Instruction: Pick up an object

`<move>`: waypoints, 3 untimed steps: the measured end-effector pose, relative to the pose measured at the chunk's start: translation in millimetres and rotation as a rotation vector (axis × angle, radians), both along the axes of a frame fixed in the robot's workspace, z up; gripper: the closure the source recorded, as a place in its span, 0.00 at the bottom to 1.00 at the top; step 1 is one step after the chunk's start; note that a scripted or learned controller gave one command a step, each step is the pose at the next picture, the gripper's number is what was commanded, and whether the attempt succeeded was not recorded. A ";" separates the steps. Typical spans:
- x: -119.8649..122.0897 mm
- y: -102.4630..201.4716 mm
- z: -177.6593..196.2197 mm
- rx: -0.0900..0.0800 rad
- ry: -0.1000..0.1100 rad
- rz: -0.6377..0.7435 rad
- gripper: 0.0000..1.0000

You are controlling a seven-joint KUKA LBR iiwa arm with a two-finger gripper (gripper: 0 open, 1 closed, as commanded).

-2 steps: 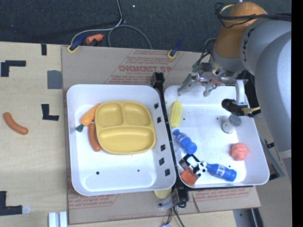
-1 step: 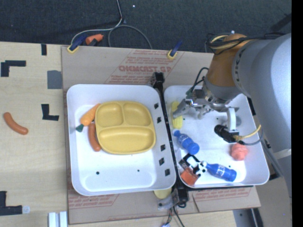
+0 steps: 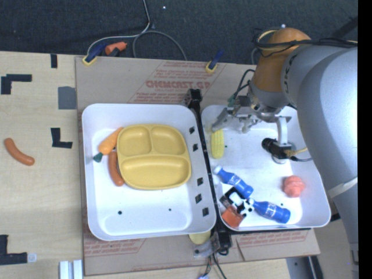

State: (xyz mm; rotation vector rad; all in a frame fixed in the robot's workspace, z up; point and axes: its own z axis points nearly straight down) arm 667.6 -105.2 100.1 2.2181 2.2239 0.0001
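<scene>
Corn cob (image 3: pixel 217 143) lies at the right bin's (image 3: pixel 317 199) left wall, just below the gripper (image 3: pixel 231 120). We observe its fingers spread wide and grasping nothing, poised over the bin's upper left corner.

Two white bins (image 3: pixel 93 173), two blue bottles (image 3: pixel 235 182), two sausages (image 3: pixel 19 151), one yellow tray (image 3: pixel 154 157), one corn cob (image 3: pixel 217 143).

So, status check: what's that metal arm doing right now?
Pincer hanging over right bin, nothing seen in it. Corn cob just below. Two blue bottles nearby.
</scene>
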 end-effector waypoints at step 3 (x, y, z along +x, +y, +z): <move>-8.3 10.6 -14.6 -0.002 -0.002 -0.002 0.00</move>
